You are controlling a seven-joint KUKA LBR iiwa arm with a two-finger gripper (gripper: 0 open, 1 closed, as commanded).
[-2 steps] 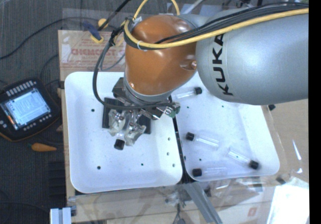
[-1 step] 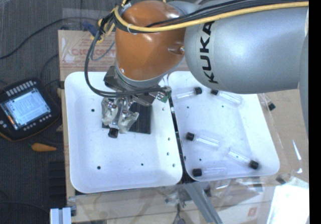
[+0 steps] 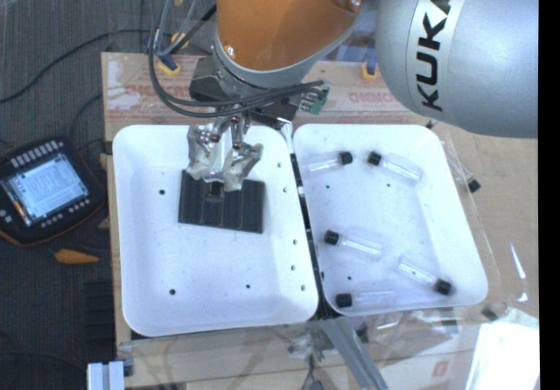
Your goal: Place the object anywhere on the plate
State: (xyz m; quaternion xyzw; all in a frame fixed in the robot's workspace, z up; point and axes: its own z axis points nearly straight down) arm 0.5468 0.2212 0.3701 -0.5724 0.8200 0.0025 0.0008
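A black ribbed rectangular plate (image 3: 247, 210) lies flat in the upper middle of the left white bin (image 3: 149, 266). My gripper (image 3: 224, 171) hangs right over the plate's far edge, low and close to it. A small dark cap-like bit (image 3: 213, 190) shows just under the gripper, against the plate; I cannot make out whether it is a tube or part of the tool. Several clear tubes with black caps lie in the right bin (image 3: 459, 231), among them one (image 3: 329, 163) at the far left and one (image 3: 355, 245) in the middle.
The arm's big orange and grey wrist (image 3: 289, 3) looms over the far side of both bins, with cables looping at its left. A teach pendant (image 3: 44, 189) lies off the bench to the left. The ridge between the bins (image 3: 302, 205) runs just right of the plate.
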